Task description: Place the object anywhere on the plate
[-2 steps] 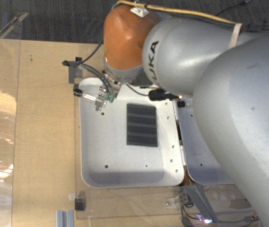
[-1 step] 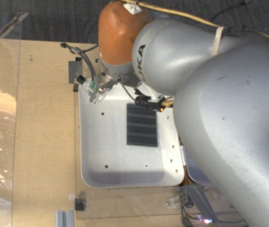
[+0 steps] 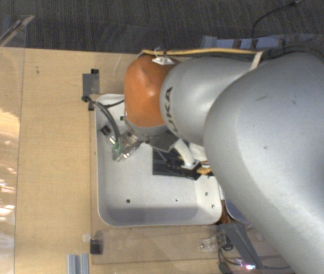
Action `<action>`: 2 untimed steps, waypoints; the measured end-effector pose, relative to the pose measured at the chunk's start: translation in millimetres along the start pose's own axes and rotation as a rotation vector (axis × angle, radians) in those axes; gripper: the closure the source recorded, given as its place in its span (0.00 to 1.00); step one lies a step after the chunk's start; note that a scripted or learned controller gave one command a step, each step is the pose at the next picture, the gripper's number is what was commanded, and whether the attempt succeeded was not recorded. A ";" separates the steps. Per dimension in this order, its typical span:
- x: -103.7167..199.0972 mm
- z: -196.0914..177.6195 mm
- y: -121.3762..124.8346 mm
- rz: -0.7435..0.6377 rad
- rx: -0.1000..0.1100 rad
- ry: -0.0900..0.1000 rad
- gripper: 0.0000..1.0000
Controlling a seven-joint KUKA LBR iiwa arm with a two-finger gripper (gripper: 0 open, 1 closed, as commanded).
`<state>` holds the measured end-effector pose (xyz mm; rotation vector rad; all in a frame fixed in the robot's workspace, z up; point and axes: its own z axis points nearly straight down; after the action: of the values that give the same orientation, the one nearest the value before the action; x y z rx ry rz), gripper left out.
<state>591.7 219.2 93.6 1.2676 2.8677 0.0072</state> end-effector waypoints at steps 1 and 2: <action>-34.6 -82.3 30.2 -0.292 -0.003 0.000 1.00; -30.6 -87.2 58.5 0.087 -0.001 0.001 1.00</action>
<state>654.9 235.8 181.3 1.3910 2.8107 0.0094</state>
